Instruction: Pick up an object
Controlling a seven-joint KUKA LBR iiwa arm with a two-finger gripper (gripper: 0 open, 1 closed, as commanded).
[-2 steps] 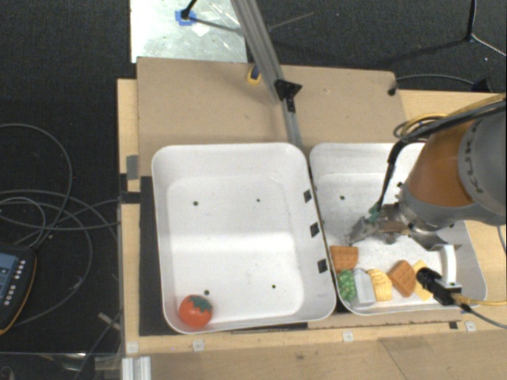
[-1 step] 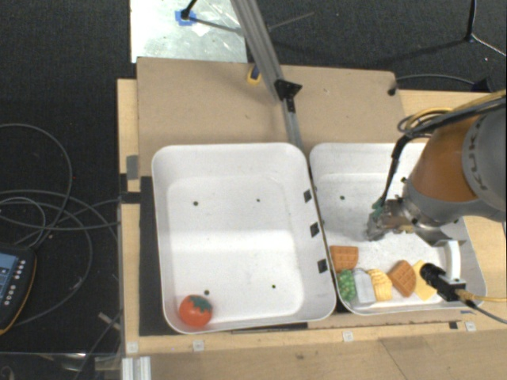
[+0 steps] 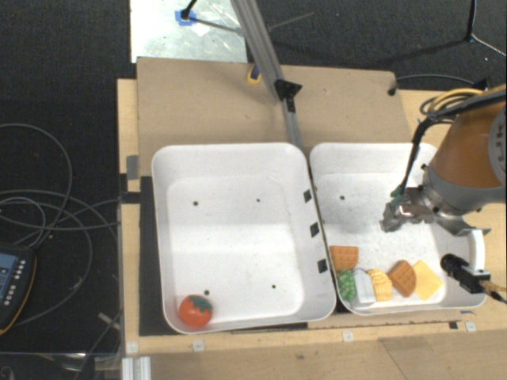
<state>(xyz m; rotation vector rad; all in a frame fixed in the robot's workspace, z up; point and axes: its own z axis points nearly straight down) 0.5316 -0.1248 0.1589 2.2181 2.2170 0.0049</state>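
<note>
While the hand (image 3: 394,218) hovers over bare floor of the right bin (image 3: 356,169), can't tell how far open it is, and nothing visibly in it. Targets sit nearer the front wall: approx 6 toy foods, incl. a waffle (image 3: 402,278) & yellow block (image 3: 428,279). Best bet: drop straight onto an outer piece, avoid the crowd. Left bin (image 3: 230,165): 1 tomato (image 3: 195,310). Bins: 2.

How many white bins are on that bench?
2. The left bin holds a red tomato in its near corner. The right bin sits beside it, with toy foods along its near edge and the gripper above its floor.
</note>
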